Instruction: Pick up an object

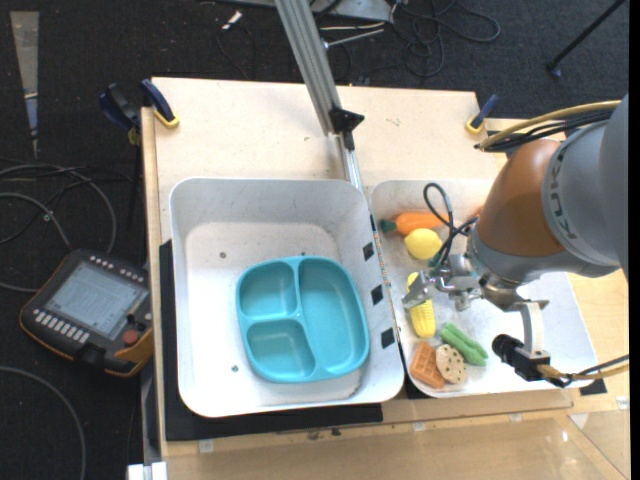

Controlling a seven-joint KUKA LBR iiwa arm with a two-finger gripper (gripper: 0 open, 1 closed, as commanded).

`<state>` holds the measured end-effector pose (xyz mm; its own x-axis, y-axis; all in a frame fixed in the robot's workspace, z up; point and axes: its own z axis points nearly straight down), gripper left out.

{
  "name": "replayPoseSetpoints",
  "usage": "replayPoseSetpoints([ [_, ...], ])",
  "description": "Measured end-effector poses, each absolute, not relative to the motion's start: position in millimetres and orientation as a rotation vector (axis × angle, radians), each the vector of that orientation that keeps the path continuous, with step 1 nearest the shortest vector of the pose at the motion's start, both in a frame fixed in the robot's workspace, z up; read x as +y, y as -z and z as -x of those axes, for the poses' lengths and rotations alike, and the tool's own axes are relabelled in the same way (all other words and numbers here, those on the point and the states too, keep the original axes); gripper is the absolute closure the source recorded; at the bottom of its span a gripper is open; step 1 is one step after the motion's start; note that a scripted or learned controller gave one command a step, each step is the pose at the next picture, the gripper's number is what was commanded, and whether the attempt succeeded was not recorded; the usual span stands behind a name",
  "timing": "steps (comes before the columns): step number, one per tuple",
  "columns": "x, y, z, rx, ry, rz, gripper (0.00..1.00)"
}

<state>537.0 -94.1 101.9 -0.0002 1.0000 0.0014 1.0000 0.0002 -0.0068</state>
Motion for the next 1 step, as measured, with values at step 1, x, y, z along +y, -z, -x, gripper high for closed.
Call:
replayPoseSetpoints([
  [1, -93.9, -95.6, -537.3, -2.221, 0.000, 2.221, 0.00],
])
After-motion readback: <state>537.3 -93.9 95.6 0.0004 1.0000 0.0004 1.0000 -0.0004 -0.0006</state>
